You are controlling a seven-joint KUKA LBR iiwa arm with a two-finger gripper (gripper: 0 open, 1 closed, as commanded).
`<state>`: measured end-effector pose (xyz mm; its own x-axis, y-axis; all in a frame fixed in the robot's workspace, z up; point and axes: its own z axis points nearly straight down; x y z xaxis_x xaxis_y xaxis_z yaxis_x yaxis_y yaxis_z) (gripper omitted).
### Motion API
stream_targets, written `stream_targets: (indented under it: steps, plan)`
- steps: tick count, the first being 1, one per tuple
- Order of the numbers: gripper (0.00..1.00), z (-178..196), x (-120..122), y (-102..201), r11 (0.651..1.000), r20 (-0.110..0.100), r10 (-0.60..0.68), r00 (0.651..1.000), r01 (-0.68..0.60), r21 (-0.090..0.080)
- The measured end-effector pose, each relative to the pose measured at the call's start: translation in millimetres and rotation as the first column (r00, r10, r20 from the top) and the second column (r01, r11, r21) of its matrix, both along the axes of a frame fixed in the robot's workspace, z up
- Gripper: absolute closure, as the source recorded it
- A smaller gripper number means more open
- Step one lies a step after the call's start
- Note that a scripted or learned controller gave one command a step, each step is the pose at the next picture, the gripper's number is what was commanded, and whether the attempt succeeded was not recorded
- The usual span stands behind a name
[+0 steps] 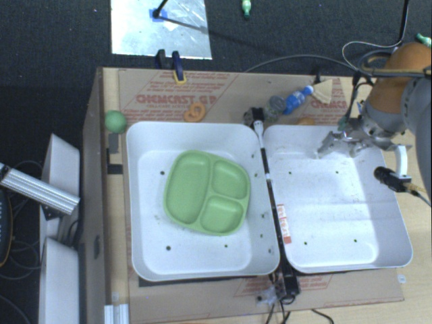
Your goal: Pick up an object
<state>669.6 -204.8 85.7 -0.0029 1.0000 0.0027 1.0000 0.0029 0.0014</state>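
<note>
Left bin [145, 248]: one pale green three-compartment plastic tray [206, 192], lying flat at centre, long axis running upper left to lower right. Right bin [378, 255]: one, bearing no loose item. Gripper [335, 144] (metal, on the grey arm [398, 90]): one, at the right bin's upper edge; finger spread cannot be told. Tray lies well apart, left and below, across the divider.
</note>
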Motion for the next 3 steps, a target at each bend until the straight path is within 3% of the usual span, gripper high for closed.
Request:
stream_targets:
  steps: [3]
  plan:
    - [0.00, -0.6, -0.3, 8.0, 1.000, 0.002, 0.002, 1.000, -0.002, -0.004]
